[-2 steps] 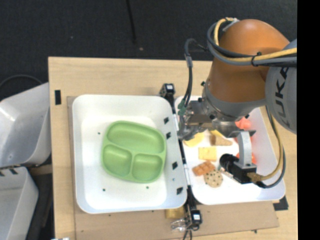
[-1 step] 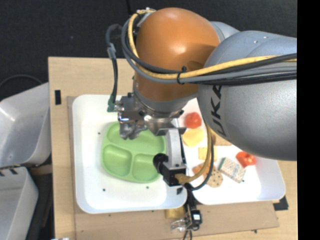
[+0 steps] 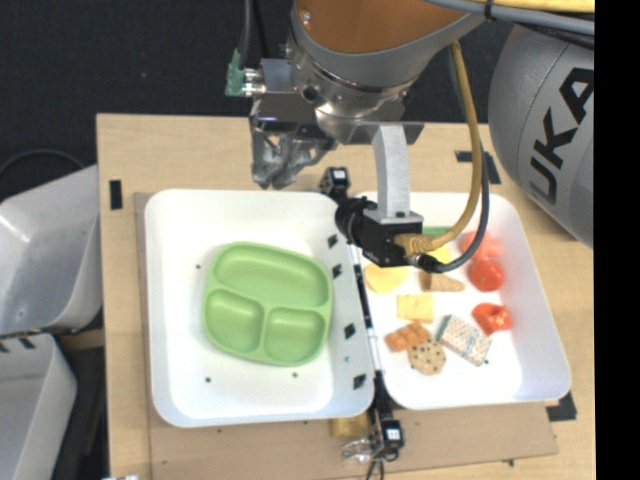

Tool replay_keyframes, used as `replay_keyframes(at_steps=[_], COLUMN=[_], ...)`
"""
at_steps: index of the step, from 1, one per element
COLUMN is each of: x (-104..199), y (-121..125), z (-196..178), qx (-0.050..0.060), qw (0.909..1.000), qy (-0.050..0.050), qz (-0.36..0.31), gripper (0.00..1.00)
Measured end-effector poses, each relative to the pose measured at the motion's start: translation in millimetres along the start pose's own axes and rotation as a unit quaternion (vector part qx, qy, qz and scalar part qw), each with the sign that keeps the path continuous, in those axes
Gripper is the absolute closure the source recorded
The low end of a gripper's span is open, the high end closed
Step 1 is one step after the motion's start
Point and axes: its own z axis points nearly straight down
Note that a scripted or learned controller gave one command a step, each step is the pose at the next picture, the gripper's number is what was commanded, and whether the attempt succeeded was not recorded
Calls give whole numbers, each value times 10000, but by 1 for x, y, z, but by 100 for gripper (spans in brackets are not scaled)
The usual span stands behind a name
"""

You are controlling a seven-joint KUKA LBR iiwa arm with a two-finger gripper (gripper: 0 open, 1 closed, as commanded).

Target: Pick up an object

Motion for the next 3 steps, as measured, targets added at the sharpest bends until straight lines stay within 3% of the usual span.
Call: replay_keyframes(at_steps=[1, 2, 3], x=[-90, -33, -71], y=[-14, -15, 48], z=[52, 99, 267], qx=[111, 113, 149], qw=[9999, 9999, 9998], qy=[-55, -50, -75], qz=[58, 5, 58], gripper=[100, 100, 100])
